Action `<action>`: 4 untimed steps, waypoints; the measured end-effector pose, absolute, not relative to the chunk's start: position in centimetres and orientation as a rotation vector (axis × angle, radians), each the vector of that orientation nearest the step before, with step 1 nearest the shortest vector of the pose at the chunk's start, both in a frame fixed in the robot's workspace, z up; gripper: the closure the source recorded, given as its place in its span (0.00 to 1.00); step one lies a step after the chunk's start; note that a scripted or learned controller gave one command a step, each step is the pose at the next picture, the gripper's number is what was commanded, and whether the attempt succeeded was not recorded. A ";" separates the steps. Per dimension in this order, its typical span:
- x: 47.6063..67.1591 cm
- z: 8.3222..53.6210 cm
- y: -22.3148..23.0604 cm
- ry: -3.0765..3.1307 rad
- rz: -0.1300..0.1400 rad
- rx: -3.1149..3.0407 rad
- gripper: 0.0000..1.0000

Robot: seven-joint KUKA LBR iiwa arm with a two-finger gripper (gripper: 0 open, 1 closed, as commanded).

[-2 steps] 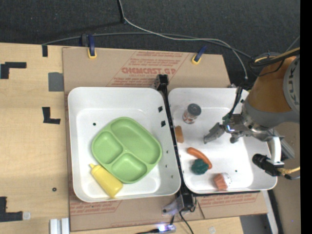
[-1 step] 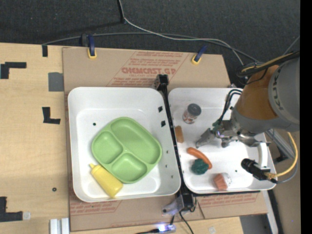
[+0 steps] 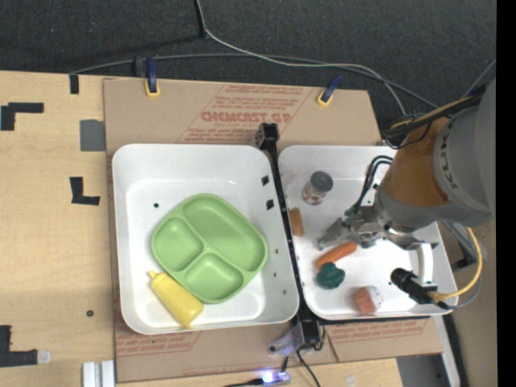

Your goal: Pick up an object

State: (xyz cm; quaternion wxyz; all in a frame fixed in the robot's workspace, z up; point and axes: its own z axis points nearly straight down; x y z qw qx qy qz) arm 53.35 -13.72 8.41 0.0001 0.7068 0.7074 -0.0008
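My gripper (image 3: 339,228) is low in the right bin (image 3: 419,309), reaching in from the right, and looks open with nothing between its fingers. An orange carrot-shaped piece (image 3: 335,253) lies just below and in front of it, close to the lower finger. A dark green lump (image 3: 330,276) sits right under the carrot. A pinkish-red block (image 3: 367,299) rests near the bin's front wall. A small jar with a grey lid (image 3: 317,187) stands at the back, and a brown stick-like piece (image 3: 296,221) lies along the left wall.
The left bin (image 3: 129,168) holds a green divided plate (image 3: 211,247) and a yellow squeeze bottle (image 3: 174,297) at its front left. A black divider runs between the bins. The arm's wrist and cables cover the right bin's right side.
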 end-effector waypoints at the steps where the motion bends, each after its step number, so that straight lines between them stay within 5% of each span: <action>1: 53.4 9.6 -13.8 2.218 -0.001 2.217 1.00; 4: 53.0 28.4 -13.3 2.220 0.004 2.215 1.00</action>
